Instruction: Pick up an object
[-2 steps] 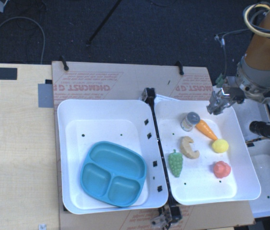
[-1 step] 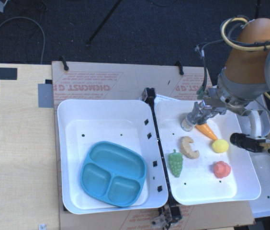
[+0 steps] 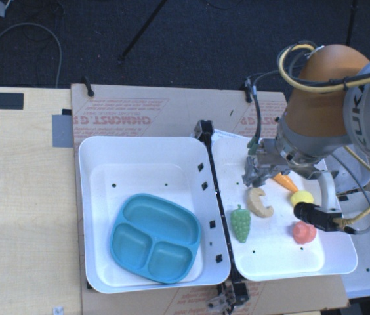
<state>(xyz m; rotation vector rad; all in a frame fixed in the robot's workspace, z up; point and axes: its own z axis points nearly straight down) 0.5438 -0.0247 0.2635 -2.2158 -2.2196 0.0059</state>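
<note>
The arm's grey body with its orange band point(image 3: 326, 87) reaches in from the right and hangs over the right bin point(image 3: 283, 268). The gripper point(image 3: 256, 174) points down over the upper left part of that bin, above the white floor. Whether its fingers are spread or closed cannot be told from this slanted view, since the metal parts merge into one dark cluster, and nothing can be seen between them.

Just below the fingers lies a tan curved piece point(image 3: 260, 203), shaped like a cashew or a slice of bread; it is close under them, but contact cannot be confirmed. To the lower left of the fingers, near the divider between the bins, a green bunch of grapes point(image 3: 241, 223) lies on the bin floor. Just to the right of the fingers, an orange carrot point(image 3: 286, 182) lies tilted, partly hidden by the wrist. Further to the lower right sits a yellow lemon-like piece point(image 3: 302, 197), and below that a red strawberry-like piece point(image 3: 304, 232), with a black cable connector point(image 3: 317, 216) crossing between them.

Well to the left of the fingers, in the left bin point(image 3: 96, 156), a blue divided plate point(image 3: 155, 236) with three compartments rests tilted against the lower part. Both bins sit on cardboard sheets point(image 3: 142, 113) on the pale wooden tabletop point(image 3: 21, 209).
</note>
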